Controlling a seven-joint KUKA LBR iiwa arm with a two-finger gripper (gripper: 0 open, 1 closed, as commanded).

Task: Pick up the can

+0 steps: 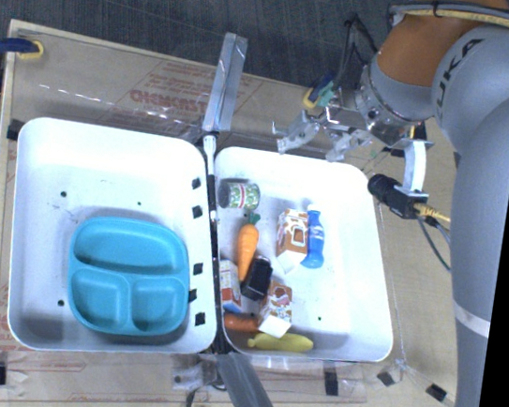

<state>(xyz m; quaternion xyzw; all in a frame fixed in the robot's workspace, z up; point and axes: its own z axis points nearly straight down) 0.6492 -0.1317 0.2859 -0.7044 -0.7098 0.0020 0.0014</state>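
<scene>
From my station I read the can (239, 194) as a small rigid cylinder, probably light, with a smooth wall that could slip or roll under uneven contact. I would close the fingers across its round body near mid-length, square to its axis, because it lies on its side and the end faces offer no purchase from above.

The can carries a green and white label with a darker end facing the divider. It lies in the right bin (369, 291), at the far left corner, just beside the wall shared with the left bin (47, 167). A carrot (245, 247) lies near it on the camera side, apart from it as far as I can judge.

The gripper (319, 137) hangs above the far rim of the right bin, well apart from the can and to its right. Its fingers appear spread with nothing between them, though glare and clutter at the wrist make this reading less than certain.

Other items in the right bin: an orange carton (293, 233), a blue bottle (314, 239), a banana (281, 342). A blue tray (127, 276) sits in the left bin.
</scene>
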